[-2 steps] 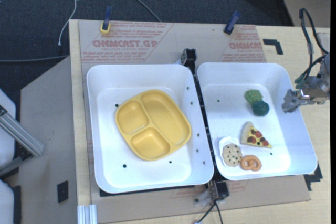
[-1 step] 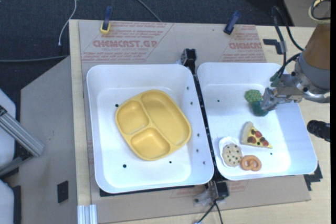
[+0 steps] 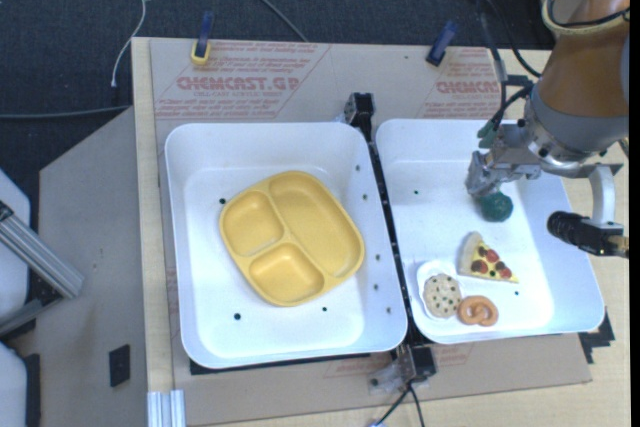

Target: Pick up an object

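Note:
In the right bin [image 3: 420,155] a small teal-green round object [image 3: 496,207] lies near the middle. My gripper [image 3: 484,183] hangs directly over it, its tip just above and left of the object. Whether anything sits between the fingers is hidden by the gripper body. Nearer the front of the same bin lie a pizza slice [image 3: 486,260], a cookie [image 3: 441,293] and a small orange donut [image 3: 478,312] on a white plate [image 3: 430,273].
The left bin [image 3: 190,215] holds a yellow divided tray [image 3: 291,236]. A black clamp [image 3: 358,107] sits at the back between the bins. A black part of the arm [image 3: 585,232] juts over the right bin's right side.

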{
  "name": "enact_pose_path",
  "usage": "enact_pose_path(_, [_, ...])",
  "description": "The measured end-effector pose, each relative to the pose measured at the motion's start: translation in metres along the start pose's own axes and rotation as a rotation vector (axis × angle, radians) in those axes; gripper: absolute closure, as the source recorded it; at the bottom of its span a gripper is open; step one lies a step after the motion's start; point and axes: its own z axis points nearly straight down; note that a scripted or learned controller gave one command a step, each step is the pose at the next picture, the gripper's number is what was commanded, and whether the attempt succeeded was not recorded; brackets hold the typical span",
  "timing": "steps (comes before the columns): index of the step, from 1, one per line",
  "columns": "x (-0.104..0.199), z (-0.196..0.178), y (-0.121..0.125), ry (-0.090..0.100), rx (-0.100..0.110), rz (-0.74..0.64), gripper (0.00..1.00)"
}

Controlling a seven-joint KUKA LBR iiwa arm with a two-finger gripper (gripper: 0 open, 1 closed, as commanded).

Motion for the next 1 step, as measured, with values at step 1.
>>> enact_pose_path(1, [0.0390,0.0074,0.0160,-0.001,0.000,0.005,1.00])
